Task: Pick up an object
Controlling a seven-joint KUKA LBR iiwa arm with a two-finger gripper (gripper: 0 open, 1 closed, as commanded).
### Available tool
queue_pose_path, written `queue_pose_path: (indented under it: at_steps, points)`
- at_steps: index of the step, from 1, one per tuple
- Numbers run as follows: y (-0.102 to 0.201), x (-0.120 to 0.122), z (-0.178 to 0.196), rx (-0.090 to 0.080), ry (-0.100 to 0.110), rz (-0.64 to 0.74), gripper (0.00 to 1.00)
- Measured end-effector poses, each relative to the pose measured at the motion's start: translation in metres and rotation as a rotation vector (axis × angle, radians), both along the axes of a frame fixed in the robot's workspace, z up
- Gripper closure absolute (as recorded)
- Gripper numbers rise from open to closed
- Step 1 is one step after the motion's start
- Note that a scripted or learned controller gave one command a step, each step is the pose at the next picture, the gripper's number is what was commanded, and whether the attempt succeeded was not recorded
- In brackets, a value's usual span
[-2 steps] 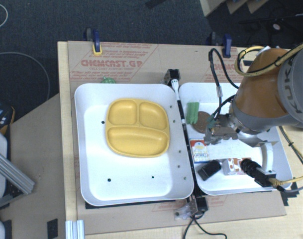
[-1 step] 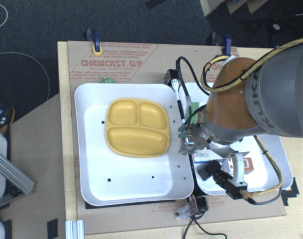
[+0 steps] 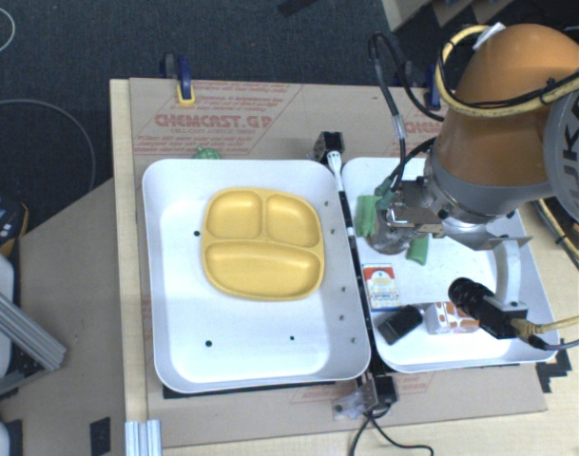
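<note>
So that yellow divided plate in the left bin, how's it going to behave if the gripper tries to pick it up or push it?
The yellow divided plate looks like rigid moulded plastic, so probably stiff and light for its size. It lies flat and wide on the left bin, so it should slide rather than tip or roll. Its low, rounded rim and glossy surface may give two fingers little to grip, so slipping seems likely.

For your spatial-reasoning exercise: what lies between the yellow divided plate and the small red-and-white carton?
In the camera view, bare white bin floor, then the bins' adjoining rims, separate the yellow plate from the carton.
</note>
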State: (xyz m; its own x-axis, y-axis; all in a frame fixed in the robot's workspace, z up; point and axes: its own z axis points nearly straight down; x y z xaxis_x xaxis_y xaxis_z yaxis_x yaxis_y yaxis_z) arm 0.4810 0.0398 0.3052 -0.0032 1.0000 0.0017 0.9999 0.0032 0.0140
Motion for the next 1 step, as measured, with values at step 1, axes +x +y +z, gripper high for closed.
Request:
queue_pose_path:
  at_steps: [1]
  points:
    - [-0.0047,-0.0005,0.0847,-0.001,0.002,-0.002,1.00]
